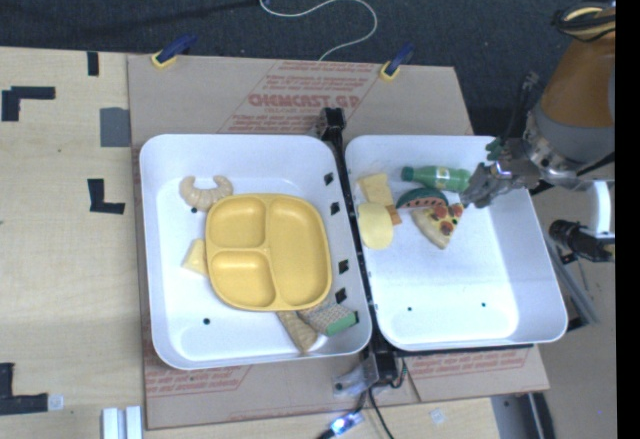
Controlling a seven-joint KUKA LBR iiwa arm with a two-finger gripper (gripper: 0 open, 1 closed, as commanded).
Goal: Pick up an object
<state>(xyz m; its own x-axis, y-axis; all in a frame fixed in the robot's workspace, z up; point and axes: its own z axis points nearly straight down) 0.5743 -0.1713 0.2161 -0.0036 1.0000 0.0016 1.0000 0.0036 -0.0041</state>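
In the right white bin (pixel 520 317), your pincer (pixel 482 189) hovers beside the green plastic bottle (pixel 436 176), positioned to grasp; its opening is unclear.

A wooden bench (pixel 60 257) carries a cardboard sheet (pixel 290 97). Two white bins lie on it: the right bin (pixel 470 317) beneath the fingers, the left bin (pixel 165 257) well beyond.
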